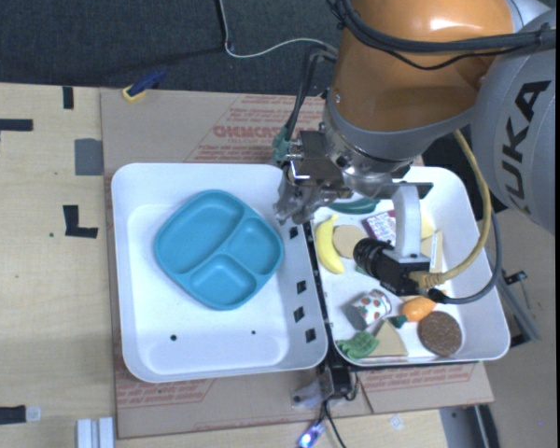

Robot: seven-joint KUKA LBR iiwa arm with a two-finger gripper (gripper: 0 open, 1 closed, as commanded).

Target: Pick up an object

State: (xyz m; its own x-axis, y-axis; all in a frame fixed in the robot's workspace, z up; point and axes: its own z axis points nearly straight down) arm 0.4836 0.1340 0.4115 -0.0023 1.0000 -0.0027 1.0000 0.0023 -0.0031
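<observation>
Two white bins side by side, mid-frame. Left bin (149, 334): blue divided plate (219, 248), tilted, near its centre. Right bin (478, 336): banana (329, 247) by the left wall; brown disc (441, 332), orange piece (416, 308) and green scrap (358, 346) along the lower edge. Gripper (297, 199) over the ridge between the bins, just upper left of the banana. Cannot tell how far open it is, or whether it holds anything.

Two shallow white bins side by side, inner walls touching: left bin (149, 334), right bin (481, 327). Both on cardboard sheet (196, 124) over bench (37, 306) middle. Black tape marks (7, 131) near bench left edge, grey patch (89, 155) beside them. Yellow-and-blue clip (145, 84) at cardboard's far left corner. Thin white cable (252, 52) on dark cloth (93, 17) beyond bench far edge.
</observation>
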